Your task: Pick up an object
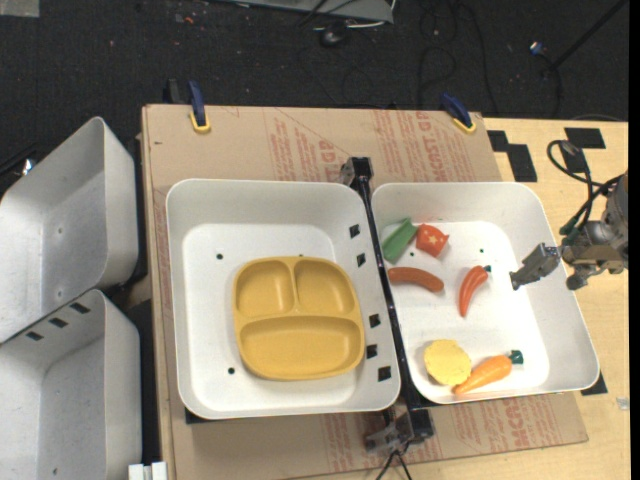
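Carrot [487, 372] and yellow round piece [447, 361] lie touching at 6 o'clock in the right bin [570, 363], nearest the camera. I see the gripper [540, 265] at that bin's 3 o'clock rim; whether it is released or clenched I cannot tell, and nothing shows in it. Red chili [472, 289] lies near it toward 9 o'clock, sausage [415, 279] further on, green pepper [398, 238] and tomato [431, 239] at 11 o'clock. Risks as I judge them: these rounded toys may roll or squirt from a pinch; carrot and yellow piece may lift together or nudge apart; a descent near the rim may strike the wall. Yellow divided plate [298, 318] fills the left bin [190, 268].
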Controlling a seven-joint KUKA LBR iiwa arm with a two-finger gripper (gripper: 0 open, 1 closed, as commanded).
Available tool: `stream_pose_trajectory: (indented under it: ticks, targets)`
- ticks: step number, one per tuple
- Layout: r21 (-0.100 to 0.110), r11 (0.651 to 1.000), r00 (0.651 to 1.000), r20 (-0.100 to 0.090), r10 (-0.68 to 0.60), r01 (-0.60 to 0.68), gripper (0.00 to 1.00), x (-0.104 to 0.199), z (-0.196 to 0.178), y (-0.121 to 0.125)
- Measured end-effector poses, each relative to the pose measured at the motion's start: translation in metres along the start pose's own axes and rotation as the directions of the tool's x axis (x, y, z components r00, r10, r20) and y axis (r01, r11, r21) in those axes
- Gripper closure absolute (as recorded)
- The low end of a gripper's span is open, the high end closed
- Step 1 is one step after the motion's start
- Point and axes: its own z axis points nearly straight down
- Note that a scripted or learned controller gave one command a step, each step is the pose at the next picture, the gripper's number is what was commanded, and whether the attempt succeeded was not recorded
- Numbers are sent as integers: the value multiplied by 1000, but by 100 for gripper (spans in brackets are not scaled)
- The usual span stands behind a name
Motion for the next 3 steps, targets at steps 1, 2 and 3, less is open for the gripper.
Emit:
stream_pose_trajectory:
  ticks: [1, 2, 3]
  targets:
    - [-12, 1000, 1000, 3, -4, 4, 0, 1, -6, 2]
    - [-6, 1000, 1000, 1, -1, 1, 0, 0, 58, 0]
    - [-6, 1000, 1000, 0, -2, 2, 0, 10, 115, -4]
